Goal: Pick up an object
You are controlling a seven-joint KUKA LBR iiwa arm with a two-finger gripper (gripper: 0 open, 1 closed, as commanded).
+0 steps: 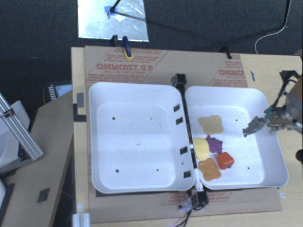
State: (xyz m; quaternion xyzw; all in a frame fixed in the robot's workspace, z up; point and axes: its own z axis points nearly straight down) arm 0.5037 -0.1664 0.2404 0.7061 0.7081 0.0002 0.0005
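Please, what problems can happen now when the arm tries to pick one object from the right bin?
The yellow piece, purple piece, red piece and orange piece lie tightly together, so the tool may catch two or push them apart. They also sit close to the right bin's dividing wall, which may block a finger.

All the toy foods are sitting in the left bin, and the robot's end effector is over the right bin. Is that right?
Not quite. The camera view shows the toy foods in the right bin, near its left wall, not in the left bin. The rest holds: the end effector is over the right bin.
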